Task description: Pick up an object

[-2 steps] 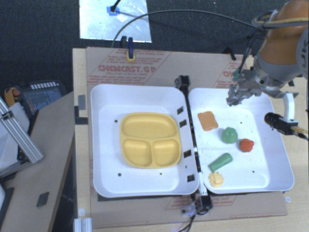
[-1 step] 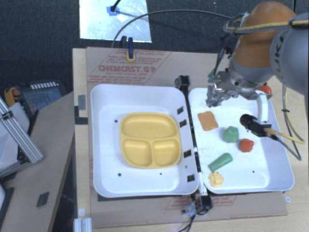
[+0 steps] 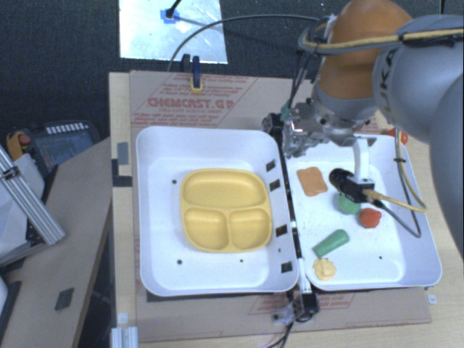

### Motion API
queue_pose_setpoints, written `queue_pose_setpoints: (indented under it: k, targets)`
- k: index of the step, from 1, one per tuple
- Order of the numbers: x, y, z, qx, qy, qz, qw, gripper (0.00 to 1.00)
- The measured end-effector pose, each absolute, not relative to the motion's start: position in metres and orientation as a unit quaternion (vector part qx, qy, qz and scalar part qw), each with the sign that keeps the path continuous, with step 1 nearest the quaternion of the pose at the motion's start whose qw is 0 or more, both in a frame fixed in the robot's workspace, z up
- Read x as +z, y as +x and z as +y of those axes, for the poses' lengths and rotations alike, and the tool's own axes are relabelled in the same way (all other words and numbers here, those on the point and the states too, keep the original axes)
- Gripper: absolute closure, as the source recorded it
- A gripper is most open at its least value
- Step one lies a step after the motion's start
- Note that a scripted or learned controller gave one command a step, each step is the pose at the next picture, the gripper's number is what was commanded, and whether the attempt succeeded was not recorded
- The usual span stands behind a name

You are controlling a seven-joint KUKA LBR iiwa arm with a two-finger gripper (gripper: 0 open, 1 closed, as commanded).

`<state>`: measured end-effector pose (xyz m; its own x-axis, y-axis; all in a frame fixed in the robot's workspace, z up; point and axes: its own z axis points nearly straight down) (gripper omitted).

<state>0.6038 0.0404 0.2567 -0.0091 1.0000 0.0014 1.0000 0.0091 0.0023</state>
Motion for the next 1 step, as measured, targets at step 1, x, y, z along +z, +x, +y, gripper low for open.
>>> queue_pose_setpoints:
  k: [1]
  targets:
    - [0.2521, 0.6022, 0.0841, 0.0011, 0.705, 0.71, 0.001, 1.0]
